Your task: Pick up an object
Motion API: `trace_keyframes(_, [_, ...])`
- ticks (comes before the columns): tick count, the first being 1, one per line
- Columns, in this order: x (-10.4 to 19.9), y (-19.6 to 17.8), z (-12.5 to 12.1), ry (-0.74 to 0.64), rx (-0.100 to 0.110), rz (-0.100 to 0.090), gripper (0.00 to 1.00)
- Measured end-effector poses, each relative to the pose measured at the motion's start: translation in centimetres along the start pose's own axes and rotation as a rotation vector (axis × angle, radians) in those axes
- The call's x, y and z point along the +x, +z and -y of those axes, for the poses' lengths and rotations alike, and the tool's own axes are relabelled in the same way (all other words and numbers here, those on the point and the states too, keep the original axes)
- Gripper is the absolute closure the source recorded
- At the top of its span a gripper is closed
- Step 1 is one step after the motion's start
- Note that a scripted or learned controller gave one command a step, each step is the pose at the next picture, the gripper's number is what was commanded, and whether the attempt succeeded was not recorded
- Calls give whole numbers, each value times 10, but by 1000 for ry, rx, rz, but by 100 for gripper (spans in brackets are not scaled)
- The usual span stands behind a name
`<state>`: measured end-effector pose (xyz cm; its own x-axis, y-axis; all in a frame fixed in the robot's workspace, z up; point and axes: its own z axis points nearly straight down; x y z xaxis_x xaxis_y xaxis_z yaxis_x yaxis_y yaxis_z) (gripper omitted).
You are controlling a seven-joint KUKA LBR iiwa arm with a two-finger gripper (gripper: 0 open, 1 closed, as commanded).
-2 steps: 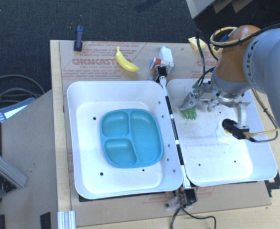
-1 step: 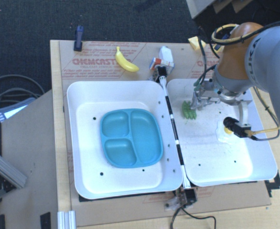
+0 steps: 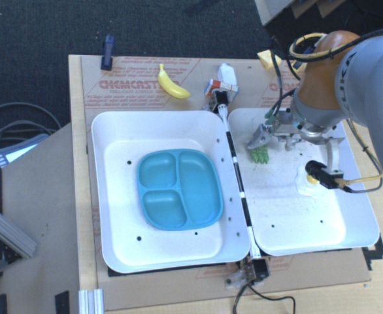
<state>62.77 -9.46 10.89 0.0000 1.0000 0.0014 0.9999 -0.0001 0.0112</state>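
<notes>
1. A small dark blue item is lying at the far left corner of the bench, outside both bins.
2. The left bin is holding a blue divided plate, which is sitting flat near the bin's middle with its three compartments facing up.
3. A yellow banana is resting on the bench just behind the left bin's far rim, apart from the plate.
4. The right bin is sitting against the left one, and a small green object is lying in its far left part, near the wall the two bins share.
5. The gripper is hanging low over the right bin's far end, just beside and behind the green object; whether it is spread or pressed together I cannot tell, and nothing is showing in its grasp.
6. The grey arm is reaching in from the right, its orange band sitting right above the wrist.
</notes>
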Motion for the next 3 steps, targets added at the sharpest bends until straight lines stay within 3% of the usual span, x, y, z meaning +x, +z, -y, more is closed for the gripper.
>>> trace_keyframes(1, [1,25,-3,-1,12,1,0])
trace_keyframes(2, [1,14,-4,-1,8,2,100])
trace_keyframes(3, [60,-77,61,-1,12,0,100])
